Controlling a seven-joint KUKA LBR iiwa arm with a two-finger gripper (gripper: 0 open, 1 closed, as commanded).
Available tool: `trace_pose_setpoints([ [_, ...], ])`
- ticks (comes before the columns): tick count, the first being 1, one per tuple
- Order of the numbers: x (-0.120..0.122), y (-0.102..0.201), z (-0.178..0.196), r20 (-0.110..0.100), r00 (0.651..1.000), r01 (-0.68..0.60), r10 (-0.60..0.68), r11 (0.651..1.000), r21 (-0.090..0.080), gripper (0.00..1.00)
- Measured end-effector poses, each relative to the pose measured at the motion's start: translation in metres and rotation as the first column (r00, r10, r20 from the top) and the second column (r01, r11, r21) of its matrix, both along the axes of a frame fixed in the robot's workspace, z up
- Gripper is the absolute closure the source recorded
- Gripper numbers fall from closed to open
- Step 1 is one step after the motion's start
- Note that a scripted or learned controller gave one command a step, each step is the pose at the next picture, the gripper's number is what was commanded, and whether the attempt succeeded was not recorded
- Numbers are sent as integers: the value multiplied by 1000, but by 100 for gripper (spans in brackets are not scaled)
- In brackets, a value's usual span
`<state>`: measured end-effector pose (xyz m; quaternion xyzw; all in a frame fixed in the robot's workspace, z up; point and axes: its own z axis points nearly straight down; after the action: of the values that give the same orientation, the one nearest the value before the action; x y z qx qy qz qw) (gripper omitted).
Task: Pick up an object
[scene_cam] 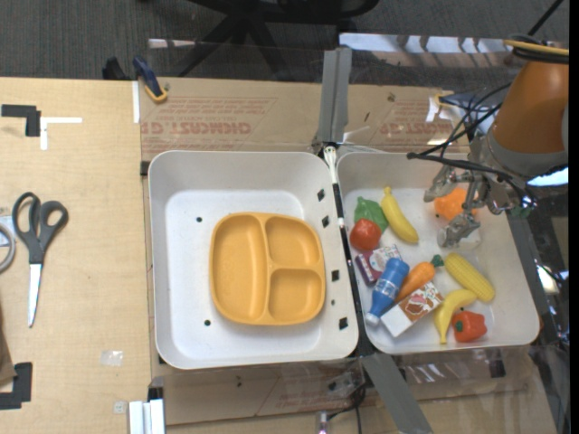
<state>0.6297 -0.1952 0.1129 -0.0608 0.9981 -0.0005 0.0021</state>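
Observation:
My gripper [455, 210] hangs over the back right part of the right bin [520, 269]. A small orange fruit [449, 205] shows between its grey fingers [460, 231], so it is shut on that fruit. Below it in the bin lie a yellow corn cob [469, 277], a carrot [416, 278], a blue bottle [389, 283], two bananas [399, 216] [451, 308], a red tomato [365, 234], a green pepper [369, 211], a red pepper [469, 325] and a small carton [412, 308].
The left bin [172, 242] holds a yellow divided plate [268, 268]. Scissors [36, 233] lie on the wooden bench at the far left. Cables [470, 116] trail behind the right bin beside the arm.

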Motion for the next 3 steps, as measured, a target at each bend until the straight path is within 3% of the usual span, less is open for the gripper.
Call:
trace_pose_setpoints([
  [1,32,-17,-13,3,1000,-6,6,1000,12,0],
  [2,31,-6,-18,3,987,160,-160,987,1,0],
  [3,34,-5,-6,10,988,157,-157,988,0,100],
])
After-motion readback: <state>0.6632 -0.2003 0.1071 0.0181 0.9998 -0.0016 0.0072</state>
